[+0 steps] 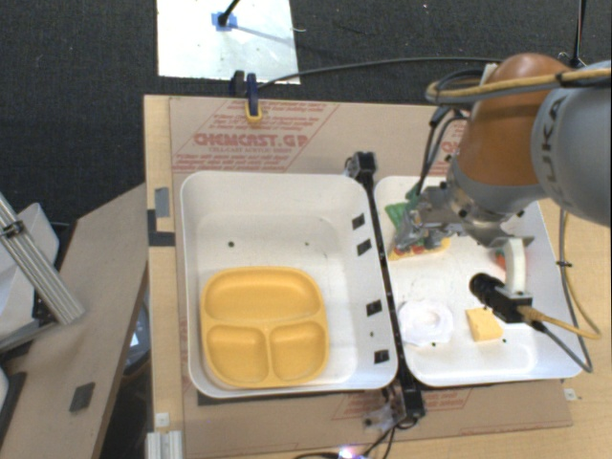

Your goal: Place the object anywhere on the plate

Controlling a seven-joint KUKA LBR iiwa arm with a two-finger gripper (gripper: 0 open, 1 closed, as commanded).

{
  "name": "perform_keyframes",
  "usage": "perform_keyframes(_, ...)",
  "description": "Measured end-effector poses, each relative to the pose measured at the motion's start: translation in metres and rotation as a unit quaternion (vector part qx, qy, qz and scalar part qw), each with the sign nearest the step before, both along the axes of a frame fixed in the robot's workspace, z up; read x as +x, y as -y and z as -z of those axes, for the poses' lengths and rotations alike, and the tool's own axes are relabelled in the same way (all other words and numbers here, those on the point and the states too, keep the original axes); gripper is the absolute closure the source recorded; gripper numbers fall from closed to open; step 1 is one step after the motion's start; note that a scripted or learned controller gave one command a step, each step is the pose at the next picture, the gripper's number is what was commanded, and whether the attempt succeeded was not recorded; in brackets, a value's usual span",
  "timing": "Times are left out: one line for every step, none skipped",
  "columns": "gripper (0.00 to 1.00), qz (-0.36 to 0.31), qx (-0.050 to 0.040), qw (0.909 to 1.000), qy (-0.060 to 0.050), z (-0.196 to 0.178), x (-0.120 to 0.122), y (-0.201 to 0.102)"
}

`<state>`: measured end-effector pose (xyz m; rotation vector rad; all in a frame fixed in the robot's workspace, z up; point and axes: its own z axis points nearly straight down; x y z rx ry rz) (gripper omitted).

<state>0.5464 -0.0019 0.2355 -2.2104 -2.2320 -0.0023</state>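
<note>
your gripper (418,226) low over a green-and-orange object (432,248) in the right-hand bin (540,357), you cannot tell its grip, yellow plate (263,299) lower left

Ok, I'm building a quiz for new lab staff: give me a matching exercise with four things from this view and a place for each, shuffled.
Things:
1 yellow plate
2 yellow block
3 white round piece
4 hand

Places:
A right bin, on its side next to the left bin, low in the view
B left bin
C over the multicoloured item
D right bin, just right of the white round piece

Pairs: 1-B, 2-D, 3-A, 4-C
</note>
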Motion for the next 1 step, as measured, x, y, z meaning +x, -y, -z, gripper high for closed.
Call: perform_keyframes(1.0,0.0,0.0,1.0,0.0,0.0133,0.0128,-0.052)
